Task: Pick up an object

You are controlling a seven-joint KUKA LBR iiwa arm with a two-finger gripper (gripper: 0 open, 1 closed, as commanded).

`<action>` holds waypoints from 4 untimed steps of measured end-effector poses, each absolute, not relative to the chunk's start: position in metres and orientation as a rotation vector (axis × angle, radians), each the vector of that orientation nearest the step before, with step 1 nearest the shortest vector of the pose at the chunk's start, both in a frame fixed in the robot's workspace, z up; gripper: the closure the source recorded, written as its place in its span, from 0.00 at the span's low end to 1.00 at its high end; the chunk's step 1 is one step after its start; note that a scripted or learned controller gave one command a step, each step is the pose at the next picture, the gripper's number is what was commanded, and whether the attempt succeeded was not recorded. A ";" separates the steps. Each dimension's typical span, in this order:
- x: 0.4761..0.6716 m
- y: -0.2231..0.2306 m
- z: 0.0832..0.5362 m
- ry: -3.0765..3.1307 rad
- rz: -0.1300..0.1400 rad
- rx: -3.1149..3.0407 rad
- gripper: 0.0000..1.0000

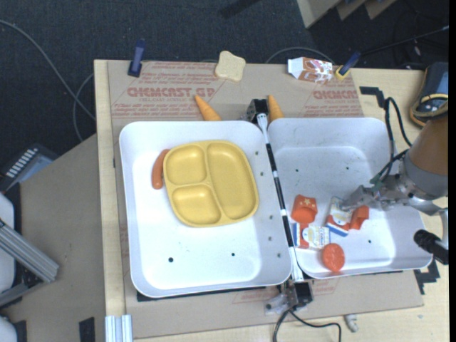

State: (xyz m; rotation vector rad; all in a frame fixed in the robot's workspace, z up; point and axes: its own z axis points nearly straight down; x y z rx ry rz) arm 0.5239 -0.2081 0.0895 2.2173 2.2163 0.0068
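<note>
Hand [347, 206] low over the right bin [320, 137], reaching in from the right, with its tip down among a small huddle of things near the bin's front; whether it is wide or narrow I cannot tell, since the tip is small and blurred against what lies beneath it. Just under and beside the tip lie a red piece [360, 217] and a white and red packet [338, 218], either of which looks the likeliest thing to lift. A little further to the hand's left sits a red-orange block [304, 209], with another small white packet [313, 236] in front of it, and a round red tomato-like thing [333, 256] lies nearest the bin's front rim. Because these sit so close together, the grasp is best aimed at one item alone, squarely over its middle, so that the neighbours are not nudged or pinched along with it. The flat packets would probably slip; the chunkier red piece should hold better. A straight, slow lift would show at once whether anything came up. Well away to the hand's left, the other bin [142, 212] carries a yellow divided plate [211, 182] with a sausage [157, 171] at its far edge, none of which matters to this grab.
</note>
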 end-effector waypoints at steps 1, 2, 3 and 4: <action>0.525 -0.207 0.100 2.216 0.010 2.216 1.00; 0.506 -0.195 0.139 2.220 0.000 2.220 1.00; 0.506 -0.195 0.139 2.220 0.000 2.220 0.00; 0.491 -0.205 0.084 2.222 -0.002 2.224 0.00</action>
